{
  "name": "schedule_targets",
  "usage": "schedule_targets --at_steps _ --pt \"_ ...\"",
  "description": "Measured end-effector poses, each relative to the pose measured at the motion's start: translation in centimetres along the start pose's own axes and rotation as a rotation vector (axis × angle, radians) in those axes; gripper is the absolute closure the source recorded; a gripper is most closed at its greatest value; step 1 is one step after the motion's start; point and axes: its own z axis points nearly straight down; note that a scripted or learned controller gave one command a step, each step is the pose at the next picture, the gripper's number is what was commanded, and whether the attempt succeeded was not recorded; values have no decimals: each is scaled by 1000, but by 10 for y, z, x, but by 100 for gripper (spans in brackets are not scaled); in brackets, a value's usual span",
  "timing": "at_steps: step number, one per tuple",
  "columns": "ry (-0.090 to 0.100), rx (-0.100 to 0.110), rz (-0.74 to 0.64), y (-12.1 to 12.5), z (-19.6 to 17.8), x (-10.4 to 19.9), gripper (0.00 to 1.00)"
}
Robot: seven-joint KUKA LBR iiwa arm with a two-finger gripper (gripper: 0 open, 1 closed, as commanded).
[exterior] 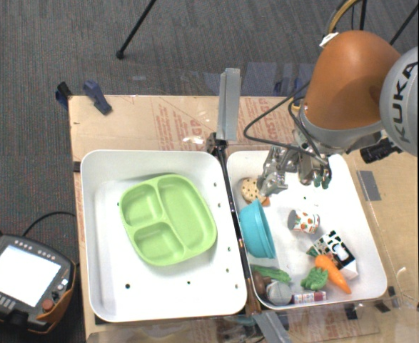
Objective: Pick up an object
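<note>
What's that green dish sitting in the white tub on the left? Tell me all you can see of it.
The green divided plate is pale lime and looks like smooth plastic. It has rounded corners, a raised rim, and three compartments: one at its upper left, one along its right side, and one at its lower end. It lies flat, right side up and turned at a slant, on the floor of the left white bin, a little above the middle. No food or object sits in it.

The arm (380, 84) presents a large, smooth orange dome over a grey casing lettered "KUKA" in dark capitals. Black cables loop beside the wrist, and a yellowish hose arches above. The gripper (295, 174) is bare grey metal, with dark fittings at its base.
</note>
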Motion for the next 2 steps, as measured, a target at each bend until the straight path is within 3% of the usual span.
schedule_targets --at_steps 1,2 --pt "5 -3 -587 -51 53 32 100" --pt "0 -2 -548 -88 160 70 100"
